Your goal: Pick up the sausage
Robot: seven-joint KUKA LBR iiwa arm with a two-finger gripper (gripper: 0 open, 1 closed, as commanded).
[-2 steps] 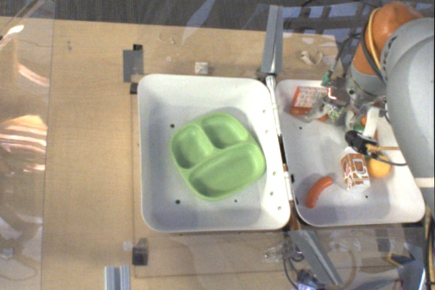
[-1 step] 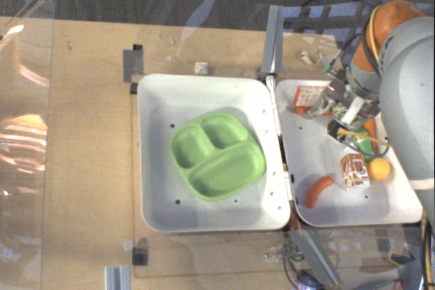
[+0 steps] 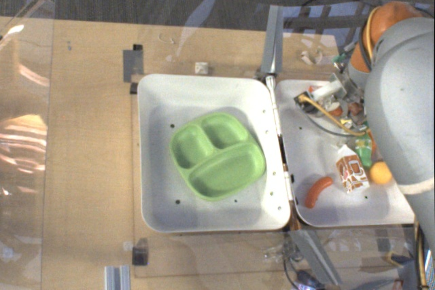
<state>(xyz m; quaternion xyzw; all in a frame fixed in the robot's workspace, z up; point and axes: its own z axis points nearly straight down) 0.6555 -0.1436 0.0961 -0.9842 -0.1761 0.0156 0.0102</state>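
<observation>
— Where is the sausage [image 3: 318, 191] you want lifted?

— You'll find it in the right bin [image 3: 309, 146], close to that bin's near edge and toward its near-left corner, lying at a slant on the white floor. Nothing is touching it.

— What lies around it?

— Just beside it to the right sits a small red-and-white carton [image 3: 352, 172], and beyond that an orange ball [image 3: 380, 174] against the arm [image 3: 404, 112]. A green piece [image 3: 367, 151] shows between the carton and the arm.

— And your gripper?

— You can see the wrist end [image 3: 342, 100] over the far part of the right bin, amid cables and a yellow rod, well apart from the sausage. The arm's grey bulk covers the bin's right side. Whether the fingers are open or closed, I cannot tell from here.

— The other bin?

— The left bin [image 3: 156, 146] carries a green divided plate [image 3: 217, 155], set near its middle.
</observation>
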